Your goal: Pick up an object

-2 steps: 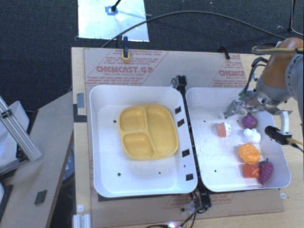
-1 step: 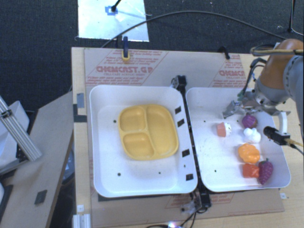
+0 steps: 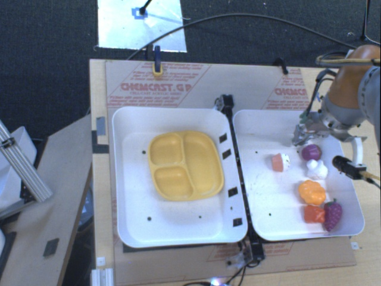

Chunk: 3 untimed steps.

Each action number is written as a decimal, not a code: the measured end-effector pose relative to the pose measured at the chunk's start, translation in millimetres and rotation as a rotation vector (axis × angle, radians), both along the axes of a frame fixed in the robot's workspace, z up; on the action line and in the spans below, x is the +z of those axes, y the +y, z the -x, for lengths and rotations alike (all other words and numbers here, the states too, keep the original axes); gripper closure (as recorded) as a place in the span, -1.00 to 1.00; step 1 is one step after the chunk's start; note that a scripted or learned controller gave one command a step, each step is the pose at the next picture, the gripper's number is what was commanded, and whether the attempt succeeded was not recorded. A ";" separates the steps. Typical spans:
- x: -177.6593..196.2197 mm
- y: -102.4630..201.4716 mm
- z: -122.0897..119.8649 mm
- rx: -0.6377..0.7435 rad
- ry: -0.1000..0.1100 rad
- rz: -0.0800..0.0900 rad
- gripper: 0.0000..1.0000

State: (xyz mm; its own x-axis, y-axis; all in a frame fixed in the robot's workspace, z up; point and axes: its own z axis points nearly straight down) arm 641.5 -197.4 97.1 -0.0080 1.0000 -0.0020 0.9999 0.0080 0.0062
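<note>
My gripper (image 3: 302, 136) hangs low over the back right part of the right bin (image 3: 262, 219). Just in front of it and slightly right lies a purple round toy (image 3: 311, 152), with a white piece (image 3: 317, 170) below that. A small pink-orange block (image 3: 277, 162) sits to the left of them. Nearer the front right are an orange fruit (image 3: 312, 192), a red-orange block (image 3: 314, 214) and a purple bunch of grapes (image 3: 333, 214). The gripper is beside the purple round toy, and I cannot tell whether they touch.
The left bin (image 3: 134, 219) holds a yellow divided plate (image 3: 184, 164). A black hinge strip (image 3: 233, 165) runs between the bins. A black part of the arm (image 3: 348, 167) sticks out over the right bin's right rim. Cables cross the back of the bench.
</note>
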 end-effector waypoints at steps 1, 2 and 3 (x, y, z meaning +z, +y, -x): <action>61.8 6.9 -2.4 -0.002 0.000 0.000 1.00; 116.8 6.6 -4.2 -0.002 -0.001 0.000 1.00; 117.3 66.2 5.3 0.001 0.005 -0.003 1.00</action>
State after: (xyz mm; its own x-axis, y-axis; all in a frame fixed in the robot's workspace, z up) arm 636.2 -131.2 214.4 -0.0085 1.0000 0.0008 1.0000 0.0085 0.0013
